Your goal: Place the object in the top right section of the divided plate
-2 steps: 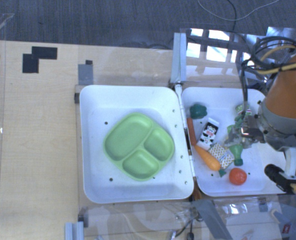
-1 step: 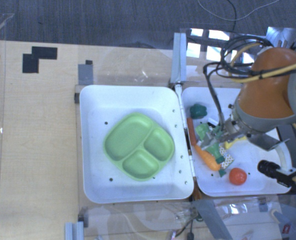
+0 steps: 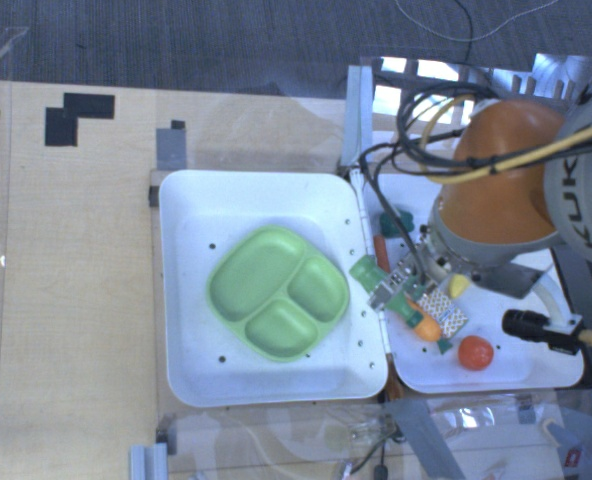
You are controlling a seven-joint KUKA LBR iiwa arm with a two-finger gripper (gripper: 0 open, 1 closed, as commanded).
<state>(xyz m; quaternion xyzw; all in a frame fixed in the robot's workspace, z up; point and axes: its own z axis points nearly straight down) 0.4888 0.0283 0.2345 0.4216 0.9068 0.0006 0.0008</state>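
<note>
Two bins apart in role: the gripper [image 3: 388,286], jaw state impossible to tell, hovers over the right bin's [image 3: 536,368] clutter, while the green divided plate [image 3: 279,292] lies left, its top-right section [image 3: 319,283] nearest.

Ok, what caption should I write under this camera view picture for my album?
A robot arm reaches over the right bin of small toys, beside an empty green divided plate in the left bin.

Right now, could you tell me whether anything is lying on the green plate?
No, all three sections of the green plate show bare in the left bin; the tomato lies in the right bin.
</note>
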